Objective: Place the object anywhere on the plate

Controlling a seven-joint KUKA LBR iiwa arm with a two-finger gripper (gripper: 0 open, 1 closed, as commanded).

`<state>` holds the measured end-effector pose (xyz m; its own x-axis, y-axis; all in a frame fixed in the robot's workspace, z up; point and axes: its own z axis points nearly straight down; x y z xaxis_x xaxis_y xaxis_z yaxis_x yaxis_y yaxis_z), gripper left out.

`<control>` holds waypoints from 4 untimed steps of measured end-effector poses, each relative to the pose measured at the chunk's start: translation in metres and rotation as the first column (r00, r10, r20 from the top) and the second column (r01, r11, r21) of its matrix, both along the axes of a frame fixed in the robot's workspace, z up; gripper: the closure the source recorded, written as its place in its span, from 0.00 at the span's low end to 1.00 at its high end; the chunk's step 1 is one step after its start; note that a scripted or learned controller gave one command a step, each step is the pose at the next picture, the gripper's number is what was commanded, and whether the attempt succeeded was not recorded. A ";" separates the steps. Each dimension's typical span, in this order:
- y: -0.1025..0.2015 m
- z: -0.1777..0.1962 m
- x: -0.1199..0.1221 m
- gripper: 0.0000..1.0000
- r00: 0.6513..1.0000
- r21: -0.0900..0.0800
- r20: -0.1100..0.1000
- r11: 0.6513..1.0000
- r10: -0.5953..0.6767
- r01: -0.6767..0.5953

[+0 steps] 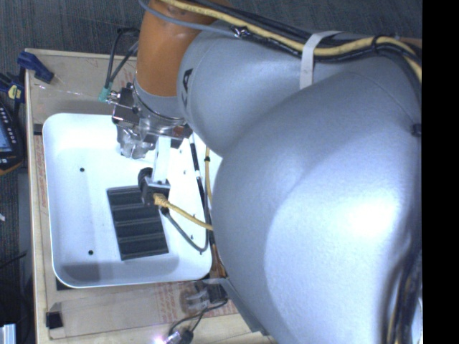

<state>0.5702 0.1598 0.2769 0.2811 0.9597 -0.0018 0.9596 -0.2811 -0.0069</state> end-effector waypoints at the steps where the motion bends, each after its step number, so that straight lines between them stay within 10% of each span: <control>1: -0.027 -0.013 -0.095 1.00 0.988 0.002 0.001 0.988 0.157 -0.157; 2: 0.005 -0.109 -0.024 1.00 0.999 -0.002 0.000 0.999 -0.046 0.046; 3: -0.034 -0.066 -0.003 1.00 0.917 -0.002 0.001 0.917 -0.400 0.400; 4: -0.077 -0.087 0.060 1.00 0.899 -0.003 0.000 0.899 -0.438 0.438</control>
<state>0.6304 0.0829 0.1897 0.6731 0.7396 -0.0045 0.7395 -0.6731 -0.0063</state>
